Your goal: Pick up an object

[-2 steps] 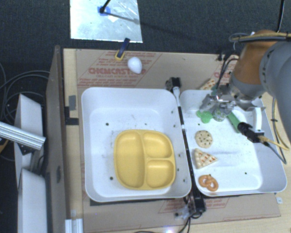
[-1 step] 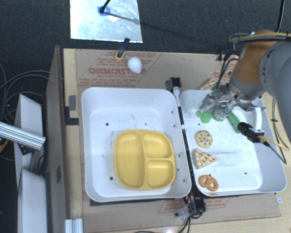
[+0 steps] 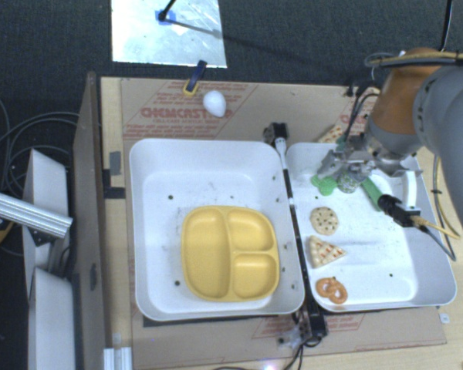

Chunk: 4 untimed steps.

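Over the right bin's (image 3: 428, 280) far left corner the gripper (image 3: 346, 169) hangs directly above a green object (image 3: 324, 182), which pokes out toward the divider (whether it has hold of anything cannot be told); the cookie (image 3: 324, 220) lies nearer the camera.

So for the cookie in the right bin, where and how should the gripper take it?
Come straight down on the round cookie and pinch across its width at the rim. It lies flat on the right bin floor. The pizza slice sits just below it, so close the fingers left-to-right instead.
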Motion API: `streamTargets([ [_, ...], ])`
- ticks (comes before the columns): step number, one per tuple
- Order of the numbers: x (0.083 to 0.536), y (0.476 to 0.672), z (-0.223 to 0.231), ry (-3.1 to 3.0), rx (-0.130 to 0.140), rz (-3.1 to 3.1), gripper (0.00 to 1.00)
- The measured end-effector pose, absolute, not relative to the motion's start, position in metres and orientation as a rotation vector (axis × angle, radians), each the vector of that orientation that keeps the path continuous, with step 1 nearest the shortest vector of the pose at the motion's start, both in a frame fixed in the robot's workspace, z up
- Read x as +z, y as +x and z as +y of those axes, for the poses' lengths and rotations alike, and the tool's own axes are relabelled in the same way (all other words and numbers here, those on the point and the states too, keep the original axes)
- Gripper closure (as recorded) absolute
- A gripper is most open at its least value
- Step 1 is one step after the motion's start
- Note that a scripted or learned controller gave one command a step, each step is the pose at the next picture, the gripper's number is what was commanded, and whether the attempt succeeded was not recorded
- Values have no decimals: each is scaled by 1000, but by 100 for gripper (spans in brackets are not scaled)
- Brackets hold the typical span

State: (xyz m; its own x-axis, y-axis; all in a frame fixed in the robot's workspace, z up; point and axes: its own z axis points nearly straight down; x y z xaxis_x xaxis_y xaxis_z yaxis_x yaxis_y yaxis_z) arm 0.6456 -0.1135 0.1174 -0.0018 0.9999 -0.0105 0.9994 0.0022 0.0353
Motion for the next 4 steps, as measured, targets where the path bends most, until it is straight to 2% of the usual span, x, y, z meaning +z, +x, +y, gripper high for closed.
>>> streamTargets([
  [4,117,646,-113,2196,28,2201,0],
])
